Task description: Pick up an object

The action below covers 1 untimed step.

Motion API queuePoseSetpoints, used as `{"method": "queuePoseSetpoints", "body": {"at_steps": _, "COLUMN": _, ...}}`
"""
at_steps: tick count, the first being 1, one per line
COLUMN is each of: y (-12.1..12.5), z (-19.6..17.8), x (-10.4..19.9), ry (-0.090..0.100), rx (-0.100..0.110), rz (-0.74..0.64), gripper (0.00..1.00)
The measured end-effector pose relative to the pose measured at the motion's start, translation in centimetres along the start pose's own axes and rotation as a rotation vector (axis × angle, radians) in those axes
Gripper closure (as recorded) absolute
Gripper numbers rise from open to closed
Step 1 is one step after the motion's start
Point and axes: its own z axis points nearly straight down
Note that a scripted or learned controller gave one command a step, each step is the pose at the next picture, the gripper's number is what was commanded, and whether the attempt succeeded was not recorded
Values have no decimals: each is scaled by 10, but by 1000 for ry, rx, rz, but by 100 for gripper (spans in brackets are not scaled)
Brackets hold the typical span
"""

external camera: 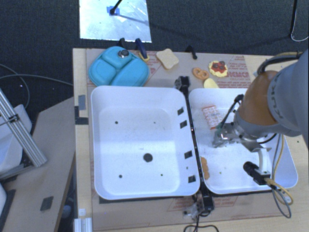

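Note:
My gripper (pixel 219 138) hangs low over the middle of the right bin (pixel 285 178), reaching in from the right below the orange band. A pinkish flat packet (pixel 211 116) lies in that bin just above and left of the gripper, apart from it. A small tan cookie-like piece (pixel 204 168) rests at the right bin's left wall, below the gripper. The left bin (pixel 104 129) holds a small dark round object (pixel 147 157) near its middle. I see nothing between the fingers.
Behind the bins on the bench lie a blue compartment plate (pixel 118 67), a toast slice (pixel 167 58), a pretzel (pixel 200 73), a small pizza-like toy (pixel 218 67) and a yellow piece (pixel 210 83). A metal frame (pixel 19 134) stands at the left.

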Motion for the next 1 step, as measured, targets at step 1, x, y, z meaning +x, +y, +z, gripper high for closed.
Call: {"method": "queuePoseSetpoints", "body": {"at_steps": 1, "y": 5, "z": -102, "x": 82, "ry": 5, "rx": 3, "rz": -3, "gripper": 100}}
